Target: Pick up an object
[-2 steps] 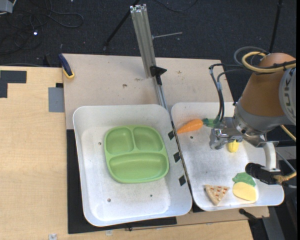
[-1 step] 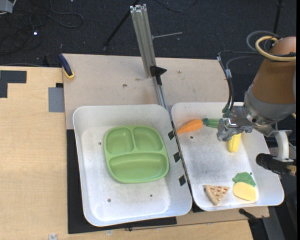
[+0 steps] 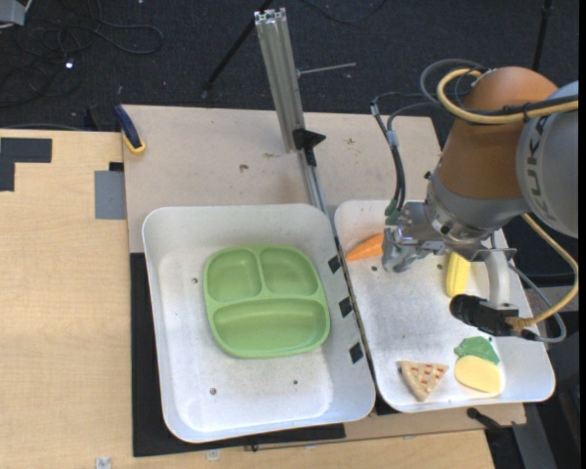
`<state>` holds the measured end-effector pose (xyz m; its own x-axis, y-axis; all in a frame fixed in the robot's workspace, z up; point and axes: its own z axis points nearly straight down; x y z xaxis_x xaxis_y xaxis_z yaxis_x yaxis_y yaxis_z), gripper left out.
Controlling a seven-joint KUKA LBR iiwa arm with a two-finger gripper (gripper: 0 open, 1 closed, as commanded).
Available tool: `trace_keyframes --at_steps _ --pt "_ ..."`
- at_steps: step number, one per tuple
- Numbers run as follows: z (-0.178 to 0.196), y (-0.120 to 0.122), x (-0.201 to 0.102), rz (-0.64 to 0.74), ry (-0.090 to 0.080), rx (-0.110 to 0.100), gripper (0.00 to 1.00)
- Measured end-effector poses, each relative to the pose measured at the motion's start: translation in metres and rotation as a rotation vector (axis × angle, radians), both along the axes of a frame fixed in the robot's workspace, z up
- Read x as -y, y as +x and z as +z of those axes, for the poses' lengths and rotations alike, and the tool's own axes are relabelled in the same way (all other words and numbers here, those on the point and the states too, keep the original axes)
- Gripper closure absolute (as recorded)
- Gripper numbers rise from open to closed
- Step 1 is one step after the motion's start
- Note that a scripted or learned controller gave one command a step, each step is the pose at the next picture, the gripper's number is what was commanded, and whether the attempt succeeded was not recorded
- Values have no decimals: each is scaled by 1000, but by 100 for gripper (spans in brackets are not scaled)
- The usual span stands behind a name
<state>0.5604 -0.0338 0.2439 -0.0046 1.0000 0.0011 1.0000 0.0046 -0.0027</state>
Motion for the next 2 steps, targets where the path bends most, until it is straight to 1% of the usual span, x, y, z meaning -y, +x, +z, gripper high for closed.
trace_keyframes --at_steps 1,2 --pt "4 17 -57 2 1 1 100" --pt "-7 23 -112 0 -1 0 100"
